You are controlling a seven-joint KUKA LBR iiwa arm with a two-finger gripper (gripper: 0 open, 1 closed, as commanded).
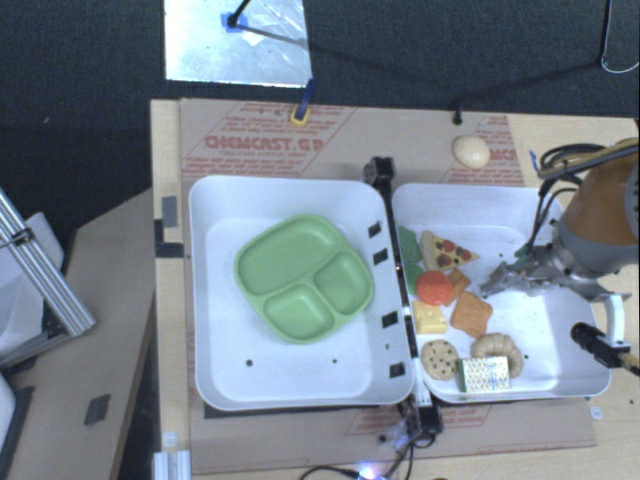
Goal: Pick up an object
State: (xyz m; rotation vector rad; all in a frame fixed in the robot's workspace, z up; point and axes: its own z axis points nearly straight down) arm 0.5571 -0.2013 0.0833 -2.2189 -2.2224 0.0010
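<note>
orange square cracker (471, 314): lying loose among toy food in right white bin (540, 363), nearest the hand
hand (500, 280): hovering low beside it, likely lining up a grasp; finger state unclear, can't tell

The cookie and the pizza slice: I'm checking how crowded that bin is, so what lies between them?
In the camera view, the red tomato and yellow cheese block lie between the pizza slice and the cookie.

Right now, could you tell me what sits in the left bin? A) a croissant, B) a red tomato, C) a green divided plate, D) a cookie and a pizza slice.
C: the green divided plate lies in the left bin, while the food items, such as the pizza slice and cookie, are in the right bin.
</note>
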